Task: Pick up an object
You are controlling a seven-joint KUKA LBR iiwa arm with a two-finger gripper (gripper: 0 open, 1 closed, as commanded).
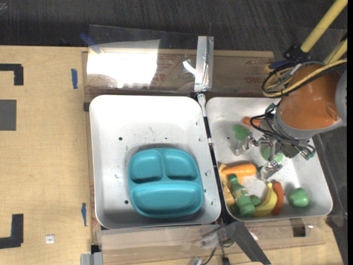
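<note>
Surveying the camera view, entries as follows.

Arm: grey with an orange band, entering from 3 o'clock, wrist hanging over the right bin.

Gripper: low over the middle of the right bin, metal fingers pointing toward 9 o'clock. How far the claw stands open cannot be told; cables and fittings clutter it. Nothing is seen lodged in it.

Right bin: white, shallow, holding the toy food.

Carrot: orange, lying at 8 o'clock of the gripper, near it but apart.

Green piece: at 10 o'clock of the gripper, beside an orange scrap.

Banana: yellow, at 6 o'clock of the gripper, touching a red piece on its 3 o'clock side.

Green blocks: a cluster at the bin's 7 o'clock corner, against the banana.

Green ball: at the bin's 5 o'clock corner, apart from the rest.

Left bin: white, holding a tray in teal, three compartments, toward its 6 o'clock wall.

Task thing: any item in the right bin; the carrot lies nearest the gripper.

Done, by judgement: the reach into the bin; the gripper is among the objects.

Left, by judgement: closing on an item and lifting it clear. Every item lies on the bin floor, so no pick is yet made.
</note>
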